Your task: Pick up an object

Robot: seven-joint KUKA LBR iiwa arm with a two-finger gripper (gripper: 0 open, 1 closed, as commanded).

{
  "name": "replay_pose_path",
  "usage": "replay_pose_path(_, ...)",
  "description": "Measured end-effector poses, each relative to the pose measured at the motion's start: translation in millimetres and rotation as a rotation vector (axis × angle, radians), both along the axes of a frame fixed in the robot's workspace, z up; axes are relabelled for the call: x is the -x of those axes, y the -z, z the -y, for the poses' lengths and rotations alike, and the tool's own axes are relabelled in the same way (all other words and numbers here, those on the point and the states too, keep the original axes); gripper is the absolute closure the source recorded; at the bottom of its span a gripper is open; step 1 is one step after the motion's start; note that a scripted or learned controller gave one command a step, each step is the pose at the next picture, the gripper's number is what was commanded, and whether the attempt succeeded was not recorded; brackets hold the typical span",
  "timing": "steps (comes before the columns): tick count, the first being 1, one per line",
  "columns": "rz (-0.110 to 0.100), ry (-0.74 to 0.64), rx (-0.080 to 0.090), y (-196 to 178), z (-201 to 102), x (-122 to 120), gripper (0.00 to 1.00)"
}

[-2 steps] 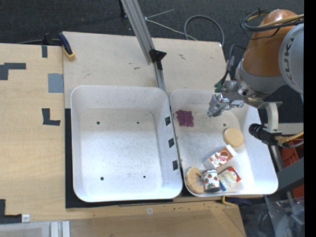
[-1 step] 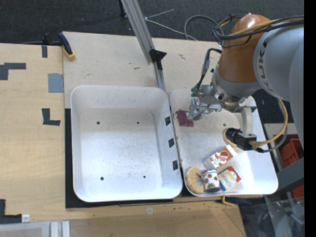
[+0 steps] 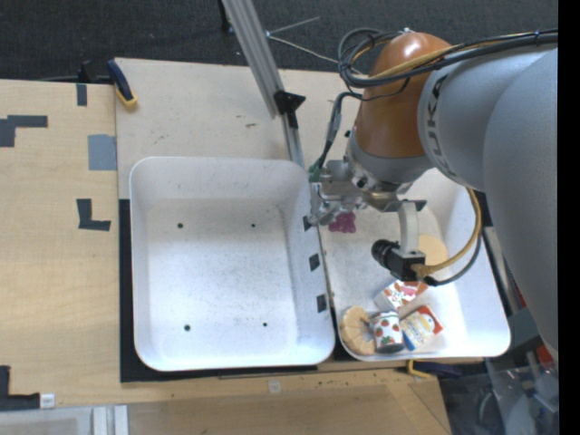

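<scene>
grey arm (image 3: 489,107) looms over the right bin (image 3: 489,329), gripper (image 3: 328,208) low at its left wall

gripper sits beside a small purple object (image 3: 343,222), which lies just under the fingers on the bin floor; i cannot tell whether the fingers are spread or closed, nor whether the purple object is between them. orange band (image 3: 394,89) shows above the wrist, with black cables looping over it. near the front of the right bin lie a round biscuit-like piece (image 3: 356,329), a small can with red spots (image 3: 387,331), a red and white packet (image 3: 401,293) and an orange and yellow packet (image 3: 422,326), clustered close together. left bin (image 3: 217,261) sits alongside, touching the right bin's wall
</scene>
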State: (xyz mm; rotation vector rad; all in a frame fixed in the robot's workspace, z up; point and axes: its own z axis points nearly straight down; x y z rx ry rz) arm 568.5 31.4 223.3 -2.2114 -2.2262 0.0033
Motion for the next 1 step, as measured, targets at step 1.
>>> replay_pose_path(1, 0.003, -0.001, 0.000, 3.4, -55.3, -13.3, 1.00)
